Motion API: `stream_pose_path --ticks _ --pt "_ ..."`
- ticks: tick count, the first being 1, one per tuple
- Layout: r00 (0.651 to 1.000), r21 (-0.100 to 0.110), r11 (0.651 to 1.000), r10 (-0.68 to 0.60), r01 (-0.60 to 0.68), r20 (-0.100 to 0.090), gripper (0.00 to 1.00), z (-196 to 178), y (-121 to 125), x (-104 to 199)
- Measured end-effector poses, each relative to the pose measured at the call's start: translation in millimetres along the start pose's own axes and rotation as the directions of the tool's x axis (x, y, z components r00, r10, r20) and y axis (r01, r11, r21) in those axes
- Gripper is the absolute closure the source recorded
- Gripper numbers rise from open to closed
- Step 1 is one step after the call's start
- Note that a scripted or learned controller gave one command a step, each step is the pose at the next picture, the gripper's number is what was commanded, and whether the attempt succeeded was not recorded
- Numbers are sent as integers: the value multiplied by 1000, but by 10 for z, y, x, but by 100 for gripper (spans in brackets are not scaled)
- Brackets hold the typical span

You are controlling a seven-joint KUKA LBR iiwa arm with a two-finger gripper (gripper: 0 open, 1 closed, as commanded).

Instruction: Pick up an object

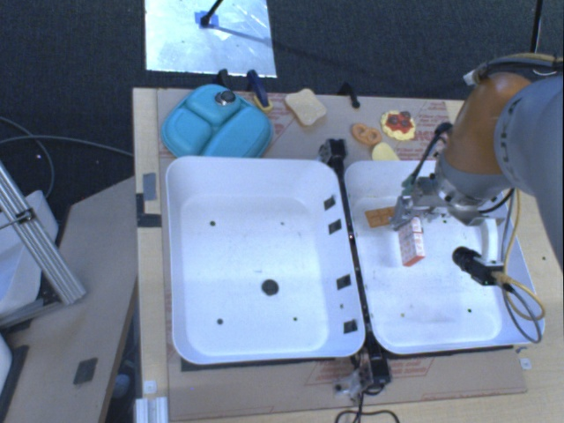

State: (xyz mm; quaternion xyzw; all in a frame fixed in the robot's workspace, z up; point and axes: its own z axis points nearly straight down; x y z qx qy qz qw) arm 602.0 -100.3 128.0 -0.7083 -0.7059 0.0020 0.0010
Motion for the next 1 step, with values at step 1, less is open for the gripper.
stream_pose_path --ticks 1 --pt "1000 -9 1000 -16 16 -3 100 -593 -392 1202"
